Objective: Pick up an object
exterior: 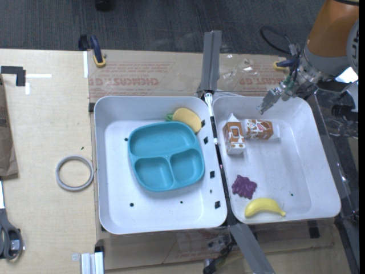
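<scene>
Claw [267,104] poised over upper edge of right bin [319,153], tips pointing down-left; open or clenched: cannot tell. Nothing seen between its tips. Two small cartons [246,135] lie just below-left of it, touching each other. Open white floor right of cartons. Purple grapes [244,186] and banana [264,208] near lower rim. Left bin [108,170]: blue tray [166,156], yellow fruit [187,118] at its upper corner

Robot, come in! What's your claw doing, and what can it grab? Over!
Gripper over right bin's far rim, nothing between its fingers. Nearest pick: carton, beside small box. Grapes and banana lie nearer the front. Nothing in the way.
</scene>
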Tool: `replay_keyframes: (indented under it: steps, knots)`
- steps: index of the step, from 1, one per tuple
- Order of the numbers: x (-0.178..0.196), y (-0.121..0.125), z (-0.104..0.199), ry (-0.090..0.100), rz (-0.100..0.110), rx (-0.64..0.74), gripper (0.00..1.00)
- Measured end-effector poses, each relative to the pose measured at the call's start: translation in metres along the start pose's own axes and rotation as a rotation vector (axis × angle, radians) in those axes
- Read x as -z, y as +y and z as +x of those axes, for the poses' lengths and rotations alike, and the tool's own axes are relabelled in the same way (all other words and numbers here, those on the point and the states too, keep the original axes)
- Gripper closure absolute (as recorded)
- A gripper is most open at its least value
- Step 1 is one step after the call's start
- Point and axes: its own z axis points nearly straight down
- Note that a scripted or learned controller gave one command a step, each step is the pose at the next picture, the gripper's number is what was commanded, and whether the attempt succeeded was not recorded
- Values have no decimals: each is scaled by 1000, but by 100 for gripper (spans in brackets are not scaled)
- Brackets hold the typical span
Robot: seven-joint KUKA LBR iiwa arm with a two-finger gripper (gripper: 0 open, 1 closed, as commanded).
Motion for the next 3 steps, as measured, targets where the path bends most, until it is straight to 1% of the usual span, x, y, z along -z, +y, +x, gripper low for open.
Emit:
replay_keyframes:
  steps: [1, 2, 3]
  knots:
    - [-11, -45, -32, 2, 2, -34, 0]
    - [-70, 9, 31, 3, 4, -191, 0]
    - [-103, -4, 19, -14, -27, -111, 0]
